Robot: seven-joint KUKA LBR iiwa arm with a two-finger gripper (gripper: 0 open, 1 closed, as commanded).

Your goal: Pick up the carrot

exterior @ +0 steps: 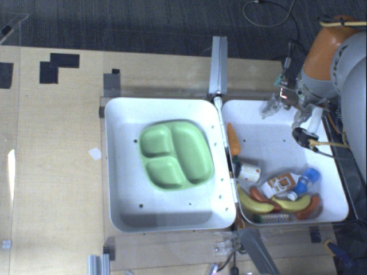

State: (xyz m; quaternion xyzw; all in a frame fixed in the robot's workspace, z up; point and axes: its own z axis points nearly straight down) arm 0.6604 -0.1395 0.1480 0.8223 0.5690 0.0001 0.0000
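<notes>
Camera view looks down on my worktop [57, 153], and I count two white bins on it, side by side. The left bin [123, 171] has one thing in it: a green plate [175, 154] with three sections. The right bin [275, 148] has a lot more. The one carrot [232, 139] lies flat by the left wall of this bin, just beside the divider between the bins, pointing up and down the picture. Below it sits one small white cup [249, 172] on its side. At the bottom of the bin I count two yellow bananas [255, 204], one red sausage thing [309, 205], one small box [279, 183] with orange on it, and one blue and white bottle [307, 179], all close in a pile.

My gripper [284, 99] hangs over the top edge of the right bin, well apart from the carrot. I cannot tell if my fingers are spread or pressed together, they are too small and blurry. Nothing can be seen between them
</notes>
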